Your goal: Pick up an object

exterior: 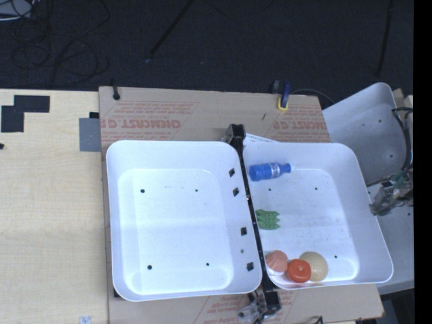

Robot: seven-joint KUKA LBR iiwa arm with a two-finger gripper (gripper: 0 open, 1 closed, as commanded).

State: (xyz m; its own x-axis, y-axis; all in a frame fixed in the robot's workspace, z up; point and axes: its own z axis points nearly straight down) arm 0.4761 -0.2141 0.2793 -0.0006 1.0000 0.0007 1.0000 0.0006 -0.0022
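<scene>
Right bin (pixel 378 248): it holds all the things to pick from. They sit on its left side and near side.
Left bin (pixel 121 214): it sits just beside the right bin, with a dark clip strip between them.
Blue bottle (pixel 269 171): it lies on its side at the far left of the right bin, close to the wall. Its cap points right.
Green thing (pixel 267 219): small and flat, by the left wall, about halfway down the bin. It is too small to say what it is.
Near pile: a pink ball (pixel 275 260), a red round thing (pixel 299 271) and a pale round thing (pixel 315 264) huddle in the near left corner, touching each other.
Arm (pixel 368 130): a grey part pokes in at the right edge, up by the far right corner of the right bin.
Gripper: I cannot tell if it is open or closed, or if it has hold of anything.
Step now: I think the arm has not yet gone down for a thing.
Best pick: the bottle looks easiest, since it lies alone with room around it.
How to do it well: come straight down over the middle of the bottle and squeeze across its thin side.
Watch out: the bottle may roll. The wall is close on its left. The pile is crowded, so a grab there could slip.
</scene>
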